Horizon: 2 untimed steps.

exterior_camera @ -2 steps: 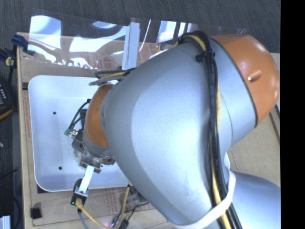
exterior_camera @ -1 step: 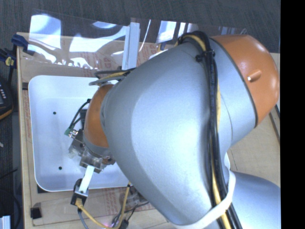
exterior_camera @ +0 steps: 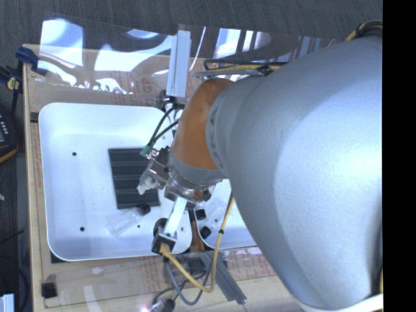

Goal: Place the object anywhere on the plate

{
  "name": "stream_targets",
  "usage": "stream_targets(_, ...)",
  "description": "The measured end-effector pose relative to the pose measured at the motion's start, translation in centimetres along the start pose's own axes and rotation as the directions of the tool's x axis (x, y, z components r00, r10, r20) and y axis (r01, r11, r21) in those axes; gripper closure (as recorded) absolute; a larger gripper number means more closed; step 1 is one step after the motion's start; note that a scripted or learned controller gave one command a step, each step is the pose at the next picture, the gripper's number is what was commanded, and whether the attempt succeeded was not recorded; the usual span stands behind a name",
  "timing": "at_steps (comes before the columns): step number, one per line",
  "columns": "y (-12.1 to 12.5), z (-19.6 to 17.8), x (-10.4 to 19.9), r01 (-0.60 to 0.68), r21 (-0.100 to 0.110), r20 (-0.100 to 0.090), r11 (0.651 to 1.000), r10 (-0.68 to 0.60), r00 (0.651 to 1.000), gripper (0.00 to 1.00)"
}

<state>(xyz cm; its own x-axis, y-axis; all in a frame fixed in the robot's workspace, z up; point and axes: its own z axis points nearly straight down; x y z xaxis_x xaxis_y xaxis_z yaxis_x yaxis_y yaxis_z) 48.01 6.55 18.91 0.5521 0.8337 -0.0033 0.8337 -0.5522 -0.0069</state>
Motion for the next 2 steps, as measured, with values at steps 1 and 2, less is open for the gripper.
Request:
stream_targets(1, -5.6, 6.6, 7.4, -0.179, 0.004, 0.006, 0.984, 0.179, 0.984, 0.0)
stream_targets(2, 0.5, 0.0, 0.2, -0.07, 0.0, 0.0, 0.998, 0.07, 0.998, 0.0)
